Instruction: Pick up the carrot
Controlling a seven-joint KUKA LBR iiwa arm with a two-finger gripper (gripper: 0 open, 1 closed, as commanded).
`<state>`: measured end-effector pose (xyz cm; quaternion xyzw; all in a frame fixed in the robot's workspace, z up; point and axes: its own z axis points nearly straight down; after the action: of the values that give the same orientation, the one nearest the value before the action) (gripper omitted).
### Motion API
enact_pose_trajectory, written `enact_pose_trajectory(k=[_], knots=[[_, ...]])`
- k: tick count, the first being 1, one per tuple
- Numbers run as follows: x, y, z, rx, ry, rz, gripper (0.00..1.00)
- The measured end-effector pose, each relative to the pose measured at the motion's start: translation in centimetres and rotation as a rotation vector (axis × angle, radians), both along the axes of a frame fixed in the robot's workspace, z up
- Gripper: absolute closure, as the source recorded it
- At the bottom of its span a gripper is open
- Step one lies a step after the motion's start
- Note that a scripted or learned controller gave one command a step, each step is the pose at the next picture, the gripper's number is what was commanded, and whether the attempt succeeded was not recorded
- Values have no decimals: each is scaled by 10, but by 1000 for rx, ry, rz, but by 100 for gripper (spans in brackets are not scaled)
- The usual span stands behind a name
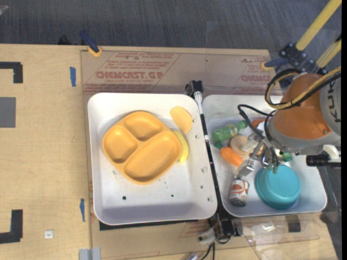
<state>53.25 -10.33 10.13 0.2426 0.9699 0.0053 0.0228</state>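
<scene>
Carrot [232,156] lies in the right bin [317,205], near its left wall, small and orange, not held. Gripper [259,157] hangs just right of it, low over the clutter; can't tell its state, too cluttered there. Crowding the carrot: green bottle [226,132] above it, a pale round thing [239,142] touching its upper end, a can [239,191] below, teal bowl [277,187] to the lower right. Arm [301,112] covers the bin's upper right. Left bin [108,205] holds an orange divided plate [142,145], a yellow banana [184,148] at its right edge and a yellow slice [181,118] above
</scene>
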Motion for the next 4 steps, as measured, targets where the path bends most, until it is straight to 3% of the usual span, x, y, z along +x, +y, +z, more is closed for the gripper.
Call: enact_pose_trajectory(k=[1,2,3,4], knots=[[12,-9,0,15,1,-376,0],[18,-12,15,10,-20,-377,100],[31,100,88,18,34,-381,100],[-35,170,83,17,49,-585,100]])
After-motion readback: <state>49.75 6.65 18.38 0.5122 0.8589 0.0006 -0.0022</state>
